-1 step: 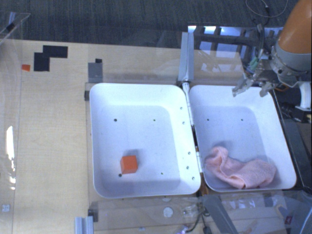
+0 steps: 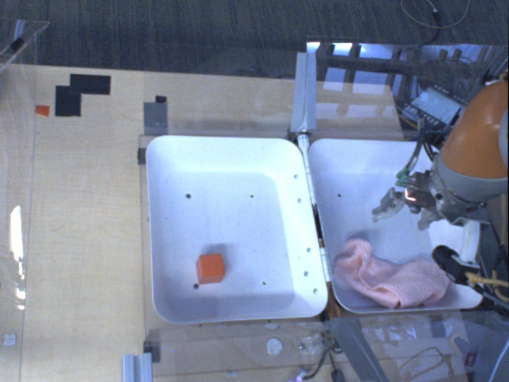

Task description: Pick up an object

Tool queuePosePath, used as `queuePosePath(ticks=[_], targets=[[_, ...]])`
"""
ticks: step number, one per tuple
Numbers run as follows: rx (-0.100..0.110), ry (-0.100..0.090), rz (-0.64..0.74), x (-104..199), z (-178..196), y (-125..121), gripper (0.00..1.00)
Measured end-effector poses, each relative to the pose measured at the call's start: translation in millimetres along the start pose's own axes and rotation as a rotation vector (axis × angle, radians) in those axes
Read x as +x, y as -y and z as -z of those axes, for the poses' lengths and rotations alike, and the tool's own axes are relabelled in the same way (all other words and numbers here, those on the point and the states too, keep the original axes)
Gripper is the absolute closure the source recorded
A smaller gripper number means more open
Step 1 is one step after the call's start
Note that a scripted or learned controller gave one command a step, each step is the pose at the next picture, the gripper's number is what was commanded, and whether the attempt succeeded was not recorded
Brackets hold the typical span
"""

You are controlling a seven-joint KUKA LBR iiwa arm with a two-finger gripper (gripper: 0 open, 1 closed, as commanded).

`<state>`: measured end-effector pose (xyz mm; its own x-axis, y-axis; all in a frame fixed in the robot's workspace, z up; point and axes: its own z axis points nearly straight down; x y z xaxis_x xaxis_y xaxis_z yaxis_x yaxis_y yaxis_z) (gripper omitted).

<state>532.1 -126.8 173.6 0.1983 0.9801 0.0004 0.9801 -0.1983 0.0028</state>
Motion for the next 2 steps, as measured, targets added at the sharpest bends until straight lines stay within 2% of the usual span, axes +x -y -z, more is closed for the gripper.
queuePosePath(ticks=[1,2], targets=[[-0.014,-0.001,0.035,13.4,-83.1,1.7,0.0],[-0.006,0.0,-0.203,-14.6,5.6,12.1,0.0]])
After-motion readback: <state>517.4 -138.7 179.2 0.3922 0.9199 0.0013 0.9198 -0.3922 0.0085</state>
